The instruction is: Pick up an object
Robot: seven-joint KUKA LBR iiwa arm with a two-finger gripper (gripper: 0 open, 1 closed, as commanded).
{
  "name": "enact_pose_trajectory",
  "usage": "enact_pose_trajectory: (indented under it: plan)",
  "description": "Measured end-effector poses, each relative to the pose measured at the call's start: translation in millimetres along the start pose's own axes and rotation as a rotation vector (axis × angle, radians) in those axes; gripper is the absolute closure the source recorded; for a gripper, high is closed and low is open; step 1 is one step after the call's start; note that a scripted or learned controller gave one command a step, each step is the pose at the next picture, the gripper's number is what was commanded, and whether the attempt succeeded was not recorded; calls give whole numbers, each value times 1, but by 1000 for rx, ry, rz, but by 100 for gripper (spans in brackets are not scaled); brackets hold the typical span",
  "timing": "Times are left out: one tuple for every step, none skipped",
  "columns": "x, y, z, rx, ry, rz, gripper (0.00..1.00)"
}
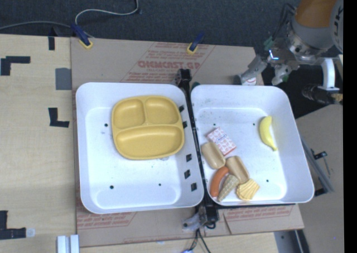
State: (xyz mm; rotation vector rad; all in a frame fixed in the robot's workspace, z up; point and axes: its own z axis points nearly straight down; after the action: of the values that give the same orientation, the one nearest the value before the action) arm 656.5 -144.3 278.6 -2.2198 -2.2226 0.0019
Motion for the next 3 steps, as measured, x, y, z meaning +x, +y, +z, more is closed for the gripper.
enact_pose_trajectory:
  plan:
    - [-37,-6,91,2,-1,1,0]
    - [-51,13,192,-4,-2,-1,0]
    - [-3,13,193,-4,-1,-1,0]
